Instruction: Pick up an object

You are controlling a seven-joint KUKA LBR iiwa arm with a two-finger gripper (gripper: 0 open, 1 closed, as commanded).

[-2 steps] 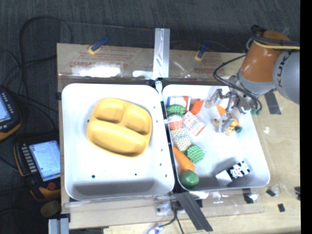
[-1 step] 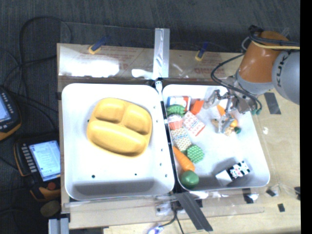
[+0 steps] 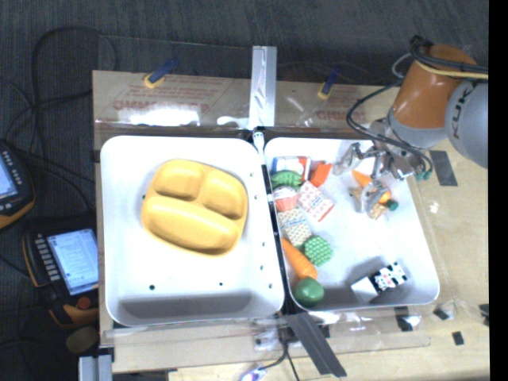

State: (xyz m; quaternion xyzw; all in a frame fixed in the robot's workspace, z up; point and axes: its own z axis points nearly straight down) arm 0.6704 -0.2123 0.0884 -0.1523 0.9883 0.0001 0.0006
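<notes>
The tool (image 3: 373, 182) hangs low at two o'clock in the right bin (image 3: 419, 244), fingers spread around a small orange object (image 3: 363, 177). A yellow divided tray (image 3: 195, 205) sits in the left bin (image 3: 127, 236); toy foods line the right bin's nine o'clock wall.

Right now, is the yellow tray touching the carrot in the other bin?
Apart. The camera view shows the yellow tray lying in the left bin and the carrot in the right bin, the bins' rims between them.
</notes>
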